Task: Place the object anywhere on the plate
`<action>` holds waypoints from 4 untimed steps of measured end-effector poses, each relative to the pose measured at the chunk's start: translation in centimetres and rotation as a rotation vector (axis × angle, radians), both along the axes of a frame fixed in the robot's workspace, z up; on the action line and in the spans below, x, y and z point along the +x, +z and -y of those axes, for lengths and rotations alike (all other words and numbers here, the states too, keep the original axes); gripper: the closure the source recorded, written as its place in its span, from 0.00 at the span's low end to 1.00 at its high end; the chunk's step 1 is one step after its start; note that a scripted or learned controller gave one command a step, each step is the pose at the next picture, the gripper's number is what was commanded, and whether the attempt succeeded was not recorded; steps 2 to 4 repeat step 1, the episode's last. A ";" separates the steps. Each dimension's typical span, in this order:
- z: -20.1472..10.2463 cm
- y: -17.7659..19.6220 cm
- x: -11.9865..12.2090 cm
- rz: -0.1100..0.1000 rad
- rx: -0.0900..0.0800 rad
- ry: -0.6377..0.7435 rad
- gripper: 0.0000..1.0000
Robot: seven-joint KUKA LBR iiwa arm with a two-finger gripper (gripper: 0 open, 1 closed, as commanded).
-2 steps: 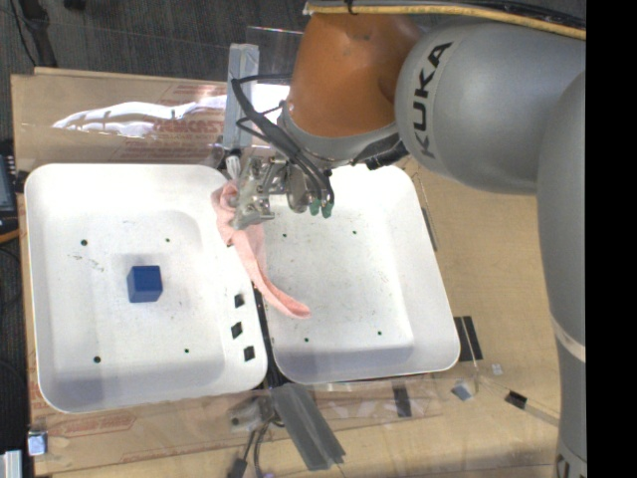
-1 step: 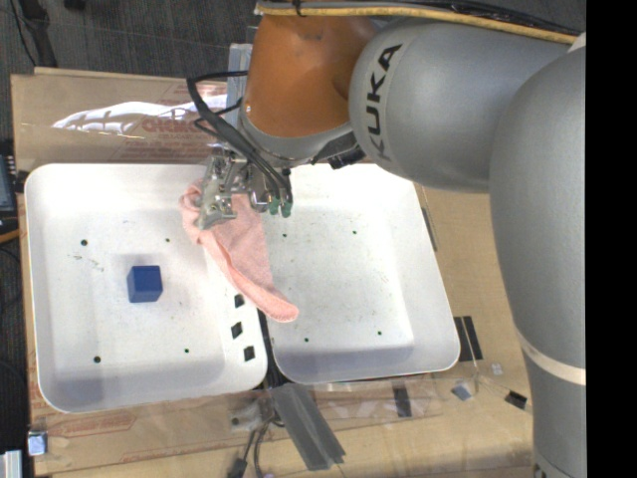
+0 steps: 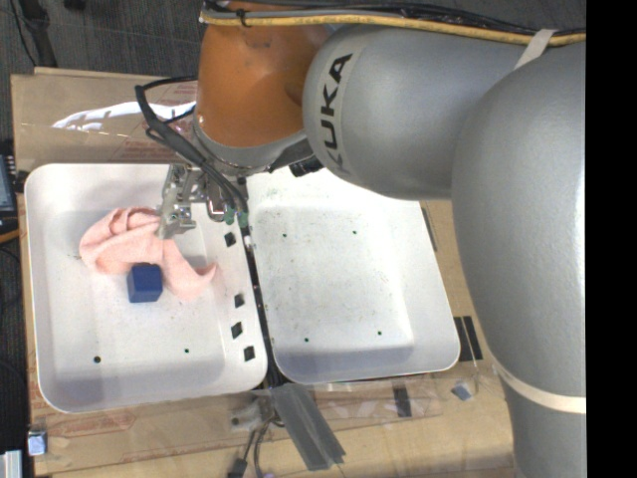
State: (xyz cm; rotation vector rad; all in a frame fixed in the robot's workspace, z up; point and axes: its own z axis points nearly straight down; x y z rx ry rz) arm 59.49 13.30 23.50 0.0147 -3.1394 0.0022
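A small blue block [image 3: 144, 283] rests in the left bin [image 3: 70, 366], lying against the lower edge of a crumpled pink, cloth-like item [image 3: 111, 243]. No ordinary plate can be made out. My gripper [image 3: 177, 217] hangs from the orange wrist band [image 3: 249, 68], over the right part of the pink item. It is up and to the right of the blue block and apart from it. Nothing shows between gripper and block.
The right bin [image 3: 348, 297] lies beside the left one, with a black-marked divider [image 3: 244, 297] between them. The bulky grey arm [image 3: 448, 118] covers the top and right of the view. Cables [image 3: 159, 118] loop near the wrist. Brown bench board surrounds the bins.
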 end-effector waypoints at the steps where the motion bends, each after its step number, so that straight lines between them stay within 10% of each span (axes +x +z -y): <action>1: 0.0 0.0 0.0 0.001 0.000 -0.001 0.00; 4: 0.0 0.0 0.0 0.001 0.000 -0.001 0.00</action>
